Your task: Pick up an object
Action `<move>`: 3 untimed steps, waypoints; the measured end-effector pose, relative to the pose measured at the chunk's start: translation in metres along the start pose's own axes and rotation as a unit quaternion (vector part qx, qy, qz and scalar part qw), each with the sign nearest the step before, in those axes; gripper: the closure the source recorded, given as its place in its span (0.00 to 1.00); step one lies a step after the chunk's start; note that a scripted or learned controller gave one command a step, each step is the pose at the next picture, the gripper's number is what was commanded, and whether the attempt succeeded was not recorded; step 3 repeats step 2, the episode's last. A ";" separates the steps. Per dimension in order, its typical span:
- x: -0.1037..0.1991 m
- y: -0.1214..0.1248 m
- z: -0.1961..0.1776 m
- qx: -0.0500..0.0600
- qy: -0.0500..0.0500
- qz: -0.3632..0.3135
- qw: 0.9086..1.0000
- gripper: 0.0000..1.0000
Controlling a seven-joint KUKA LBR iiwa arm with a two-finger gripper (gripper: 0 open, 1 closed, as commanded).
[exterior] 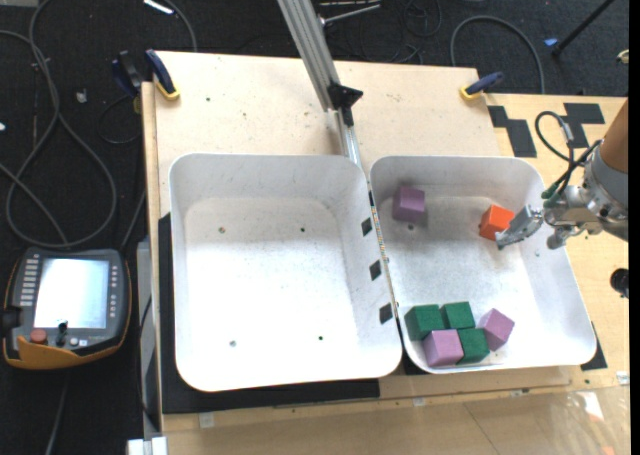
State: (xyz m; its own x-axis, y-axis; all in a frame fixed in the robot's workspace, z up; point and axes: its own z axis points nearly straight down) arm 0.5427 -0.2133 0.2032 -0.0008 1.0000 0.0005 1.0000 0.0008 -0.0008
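My gripper (pixel 536 231) reaches in from the right over the right bin (pixel 560 278) and stands open, with nothing between its fingers. An orange block (pixel 494 222) lies just left of the nearer fingertip (pixel 514 232), close to it or touching; I cannot tell which. A purple cube (pixel 409 203) rests farther left near the bin's back. At the bin's front lies a cluster: three green cubes (pixel 427 320), (pixel 459 315), (pixel 473 344) and two purple cubes (pixel 443 347), (pixel 497 328).
The left bin (pixel 200 243) sits beside the right one, and their rims meet at a divider with black marks (pixel 376 268). A slanted metal rail (pixel 305 28) runs down to the bins' back edge. Cables and a teach pendant (pixel 65 308) lie off the bench at left.
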 end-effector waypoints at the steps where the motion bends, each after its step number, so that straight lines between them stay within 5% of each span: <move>1: -0.010 0.063 0.098 0.001 0.000 -0.002 1.000 0.00; 2: 0.007 0.123 0.108 -0.004 -0.001 -0.003 1.000 0.00; 3: 0.007 0.123 0.108 -0.004 -0.001 -0.003 1.000 0.00</move>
